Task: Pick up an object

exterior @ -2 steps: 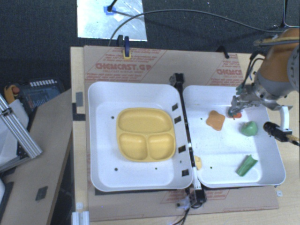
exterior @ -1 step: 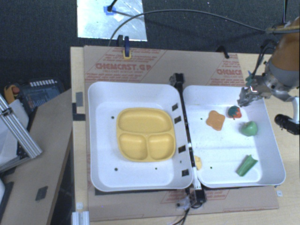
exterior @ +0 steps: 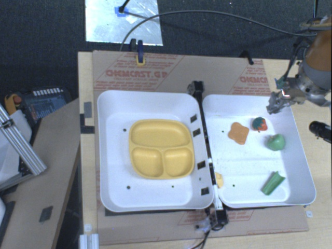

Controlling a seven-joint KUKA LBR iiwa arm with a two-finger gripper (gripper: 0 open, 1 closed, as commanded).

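Clearly the small red and green toy (exterior: 259, 123) lies near the right bin's (exterior: 249, 191) far edge, the gripper (exterior: 275, 105) hovering just beside it; I cannot tell its opening, so I fear knocking the toy against the orange piece (exterior: 238, 133).

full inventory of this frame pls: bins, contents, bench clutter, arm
bins: 2, white, side by side on the bench
divided tray: 1, yellow, in left bin
orange piece: 1, orange, right bin, upper middle
round toy: 1, red and green, right bin, beside the orange piece
green ball: 1, green, right bin, near right wall
green block: 1, green, right bin, lower right
yellow bit: 1, yellow, right bin's left edge
foil sheet: 1, silver, beyond the bench
arm: 1, grey and orange, from the right
hand: 1, above right bin's far corner, nothing seen held
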